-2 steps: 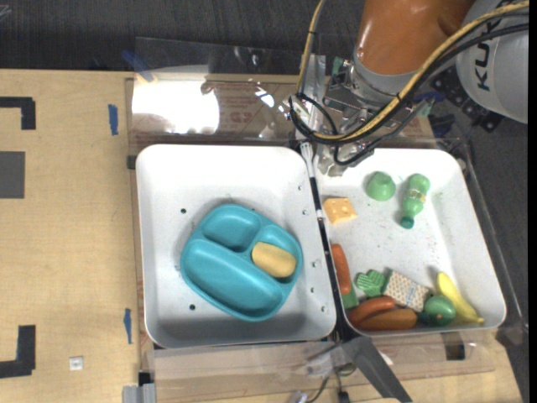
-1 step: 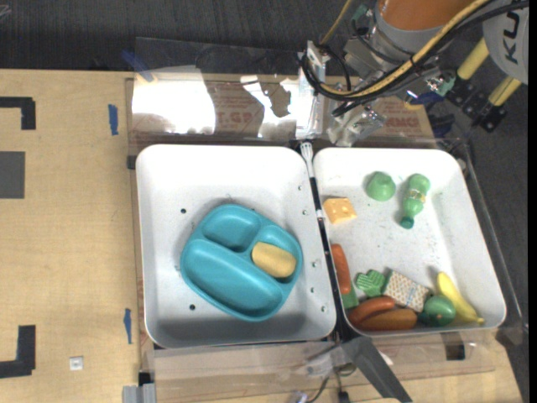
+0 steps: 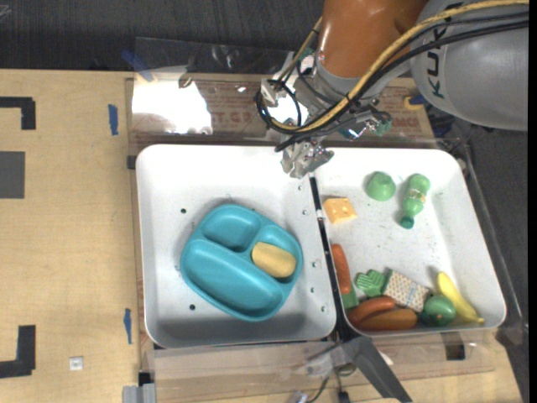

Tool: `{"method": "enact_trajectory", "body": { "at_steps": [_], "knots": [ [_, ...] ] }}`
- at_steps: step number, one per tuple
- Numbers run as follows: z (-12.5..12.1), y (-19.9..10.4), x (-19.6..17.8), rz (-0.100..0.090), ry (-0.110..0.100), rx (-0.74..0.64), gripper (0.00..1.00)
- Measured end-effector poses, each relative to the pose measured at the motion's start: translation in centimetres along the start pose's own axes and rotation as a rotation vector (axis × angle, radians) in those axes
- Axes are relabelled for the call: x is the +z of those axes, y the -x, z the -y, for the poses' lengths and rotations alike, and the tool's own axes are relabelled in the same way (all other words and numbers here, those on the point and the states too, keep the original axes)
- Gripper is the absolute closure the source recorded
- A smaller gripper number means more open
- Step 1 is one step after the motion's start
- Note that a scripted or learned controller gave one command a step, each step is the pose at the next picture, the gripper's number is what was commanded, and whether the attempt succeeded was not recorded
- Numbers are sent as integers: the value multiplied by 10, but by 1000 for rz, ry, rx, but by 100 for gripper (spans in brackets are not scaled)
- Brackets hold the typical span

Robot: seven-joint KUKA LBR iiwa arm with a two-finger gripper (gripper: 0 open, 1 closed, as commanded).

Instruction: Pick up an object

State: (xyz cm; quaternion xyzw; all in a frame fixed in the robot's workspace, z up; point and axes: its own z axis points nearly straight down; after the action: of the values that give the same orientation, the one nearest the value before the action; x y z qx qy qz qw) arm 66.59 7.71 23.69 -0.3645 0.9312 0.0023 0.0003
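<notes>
A divided plate [image 3: 235, 267] lies in the left bin [image 3: 159, 191], a bread roll [image 3: 274, 259] on it; the right bin [image 3: 453, 225] holds toy foods; the gripper [image 3: 300, 159] hangs over their shared edge.

Glossy plastic teal plate [image 3: 220, 277], smooth white bins [image 3: 159, 225], matt wooden bench [image 3: 63, 225].

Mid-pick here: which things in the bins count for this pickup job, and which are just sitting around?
Job:
gripper, above the divider between the bins
cheese wedge, the nearest item
green bottle
banana

Lying about:
blue divided plate
yellow potato on that plate
</notes>
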Motion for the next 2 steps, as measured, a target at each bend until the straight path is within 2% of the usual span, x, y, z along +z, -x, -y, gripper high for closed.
{"method": "enact_trajectory", "body": {
  "at_steps": [1, 2],
  "knots": [
    [-36, 34, 67, 0, -1, 146, 100],
    [-57, 57, -23, 15, -10, 96, 100]
  ]
}}
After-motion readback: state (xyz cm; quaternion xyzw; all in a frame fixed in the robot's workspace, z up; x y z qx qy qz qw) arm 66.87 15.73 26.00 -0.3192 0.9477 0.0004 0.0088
